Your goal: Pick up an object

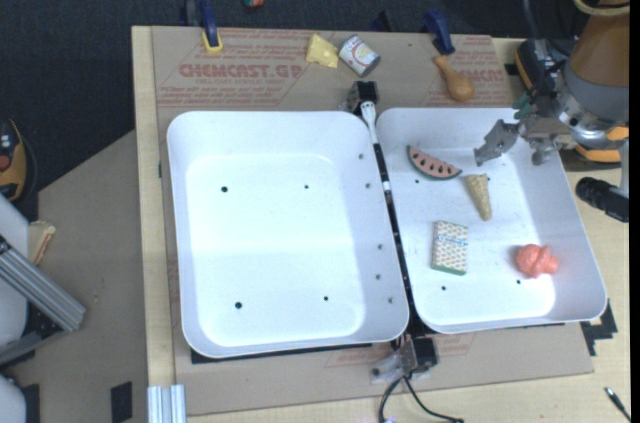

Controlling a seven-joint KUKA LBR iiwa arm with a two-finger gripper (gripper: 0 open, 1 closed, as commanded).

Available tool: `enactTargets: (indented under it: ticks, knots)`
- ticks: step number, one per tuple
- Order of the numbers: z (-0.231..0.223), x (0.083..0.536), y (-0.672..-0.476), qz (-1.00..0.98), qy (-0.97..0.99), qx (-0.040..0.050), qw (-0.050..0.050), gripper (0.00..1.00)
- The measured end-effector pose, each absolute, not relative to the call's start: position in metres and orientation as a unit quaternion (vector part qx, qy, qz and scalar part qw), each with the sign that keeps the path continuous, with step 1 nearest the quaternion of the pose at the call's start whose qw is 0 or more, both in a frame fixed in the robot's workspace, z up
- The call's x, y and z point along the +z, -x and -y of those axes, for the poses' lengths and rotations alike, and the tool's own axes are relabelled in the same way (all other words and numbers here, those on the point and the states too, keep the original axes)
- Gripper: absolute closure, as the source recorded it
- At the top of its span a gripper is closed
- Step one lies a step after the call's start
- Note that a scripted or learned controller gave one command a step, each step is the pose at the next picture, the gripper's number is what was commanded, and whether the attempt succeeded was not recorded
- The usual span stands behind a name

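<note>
Nothing is being held yet; the whole pick is remaining. In the right bin [590,296], the pink lump [537,260] is lying at 5 o'clock, the packet [450,247] beside it, then the cone [481,195] and melon slice [433,163]. Farthest, at 1 o'clock, the gripper [518,139] is hovering, fingers seemingly spread, gripping nothing.

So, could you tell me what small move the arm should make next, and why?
Probably lower the gripper and shift it slightly left toward the watermelon slice, the nearest item. It hangs over the right bin's upper part with nothing visible between its fingers.
</note>
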State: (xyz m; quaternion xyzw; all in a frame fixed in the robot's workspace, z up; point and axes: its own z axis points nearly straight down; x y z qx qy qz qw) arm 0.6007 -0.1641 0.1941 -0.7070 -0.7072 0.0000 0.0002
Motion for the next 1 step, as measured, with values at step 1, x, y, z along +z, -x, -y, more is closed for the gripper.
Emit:
enactTargets:
  ticks: [1]
  knots:
    - [0.2071, 0.0787, -0.6495, 0.707, 0.707, 0.0006, -0.001, 0.00]
